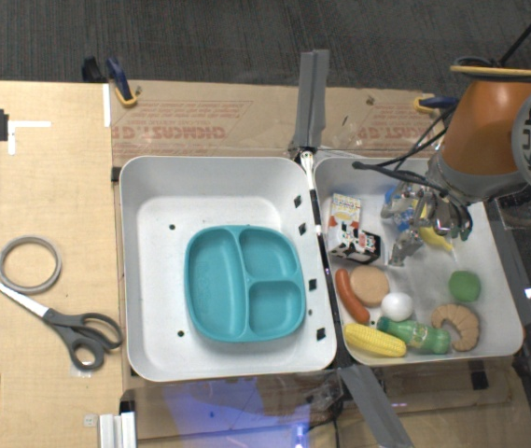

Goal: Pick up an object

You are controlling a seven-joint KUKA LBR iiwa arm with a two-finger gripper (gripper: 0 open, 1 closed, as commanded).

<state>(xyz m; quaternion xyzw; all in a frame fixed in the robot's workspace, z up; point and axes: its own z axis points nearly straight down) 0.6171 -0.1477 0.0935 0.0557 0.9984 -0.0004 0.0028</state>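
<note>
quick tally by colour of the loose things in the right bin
Right bin, what I can make out:
green: 2 (ball, bottle)
yellow: 2 (corn, banana under the gripper)
white: 2 (egg, carton)
red: 1 (hot dog)
tan: 2 (round bun, ring pastry)
total: 9

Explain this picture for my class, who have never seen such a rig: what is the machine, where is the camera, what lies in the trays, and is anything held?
The single camera looks down at a slant on a bench with two shallow white bins. The left bin holds a teal divided plate. The right bin holds toy food: a corn cob, a white egg, a green ball, a sausage and a small printed carton.

The grey and orange machine at the right is a robot arm. Its gripper hangs over the right bin; nothing can be seen held. Scissors and a tape roll lie outside the bins.
</note>
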